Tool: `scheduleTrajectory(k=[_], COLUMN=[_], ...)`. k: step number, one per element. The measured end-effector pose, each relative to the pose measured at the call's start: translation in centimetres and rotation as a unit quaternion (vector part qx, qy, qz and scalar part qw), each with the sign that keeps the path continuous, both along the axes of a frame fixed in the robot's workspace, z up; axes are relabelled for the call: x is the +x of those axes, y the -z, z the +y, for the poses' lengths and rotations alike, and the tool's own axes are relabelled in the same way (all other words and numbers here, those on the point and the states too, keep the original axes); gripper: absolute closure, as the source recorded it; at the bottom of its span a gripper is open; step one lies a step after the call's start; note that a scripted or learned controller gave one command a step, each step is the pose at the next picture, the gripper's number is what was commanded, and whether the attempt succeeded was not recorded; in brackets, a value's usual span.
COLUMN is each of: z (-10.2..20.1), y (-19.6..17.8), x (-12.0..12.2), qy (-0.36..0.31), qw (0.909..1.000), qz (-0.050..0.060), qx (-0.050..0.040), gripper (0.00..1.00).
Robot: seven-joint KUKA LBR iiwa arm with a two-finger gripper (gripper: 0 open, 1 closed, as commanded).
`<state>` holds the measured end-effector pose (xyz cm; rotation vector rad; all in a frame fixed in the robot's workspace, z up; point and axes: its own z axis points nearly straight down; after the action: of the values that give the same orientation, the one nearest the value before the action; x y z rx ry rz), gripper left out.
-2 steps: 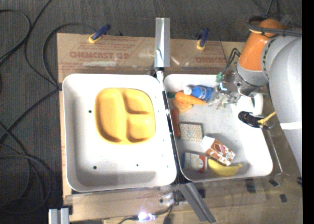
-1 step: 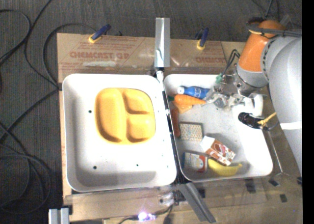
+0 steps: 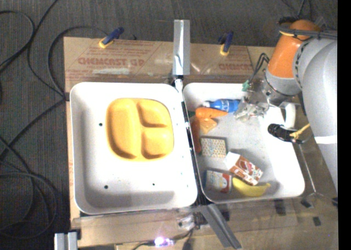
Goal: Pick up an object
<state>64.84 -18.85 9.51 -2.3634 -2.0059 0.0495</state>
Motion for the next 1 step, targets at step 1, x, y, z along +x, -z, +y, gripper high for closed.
scheduleTrajectory(k=[1], z=[-0.01], y=[0.13], x=[-0.15], qy=[0.000], qw=[1.0000], qz=[0.003], qx=[0.0004], gripper=[0.00])
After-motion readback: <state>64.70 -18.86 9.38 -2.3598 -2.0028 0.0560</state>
